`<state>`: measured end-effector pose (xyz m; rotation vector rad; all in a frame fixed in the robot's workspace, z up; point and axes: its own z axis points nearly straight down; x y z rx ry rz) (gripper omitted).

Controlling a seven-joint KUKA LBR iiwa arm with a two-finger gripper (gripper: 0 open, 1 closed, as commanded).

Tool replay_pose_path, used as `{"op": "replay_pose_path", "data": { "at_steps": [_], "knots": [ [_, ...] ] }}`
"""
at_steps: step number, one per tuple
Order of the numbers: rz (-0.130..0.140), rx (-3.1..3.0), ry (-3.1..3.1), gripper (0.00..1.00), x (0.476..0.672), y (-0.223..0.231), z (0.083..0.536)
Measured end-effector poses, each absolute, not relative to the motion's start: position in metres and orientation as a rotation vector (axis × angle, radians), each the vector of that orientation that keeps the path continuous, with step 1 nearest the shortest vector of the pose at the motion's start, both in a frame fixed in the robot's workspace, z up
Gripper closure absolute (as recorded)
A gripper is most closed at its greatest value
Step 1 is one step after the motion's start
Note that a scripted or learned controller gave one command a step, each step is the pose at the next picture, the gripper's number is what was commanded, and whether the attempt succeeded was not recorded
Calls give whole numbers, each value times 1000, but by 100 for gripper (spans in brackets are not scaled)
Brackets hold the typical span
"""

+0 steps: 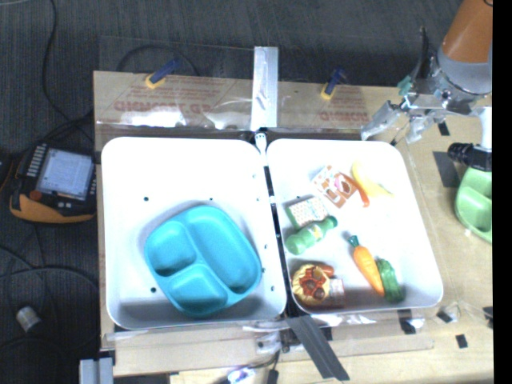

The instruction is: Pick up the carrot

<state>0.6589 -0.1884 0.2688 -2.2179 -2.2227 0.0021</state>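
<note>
The carrot (367, 267) is orange with a small green top and lies in the right bin (416, 214), near its front right corner, pointing toward the front. A green vegetable (390, 280) touches its right side. My gripper (392, 129) hangs above the bench just past the right bin's far right corner, well away from the carrot. Its fingers are spread, open, with nothing between them.
The right bin also holds a green bottle (309, 235), a round pizza toy (313, 283), two small food packets (334, 185) (306, 210) and a yellow-orange piece (365, 184). A blue divided tray (204, 258) sits in the left bin (128, 182). A green object (476, 198) stands on the bench at the right.
</note>
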Motion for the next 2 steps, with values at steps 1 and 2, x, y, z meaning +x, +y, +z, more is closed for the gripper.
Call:
{"op": "replay_pose_path", "data": {
  "at_steps": [1,2],
  "knots": [
    [6,-2440,-1981,0,657,-199,354],
    [5,-2348,-2083,0,616,-135,196]
  ]
}}
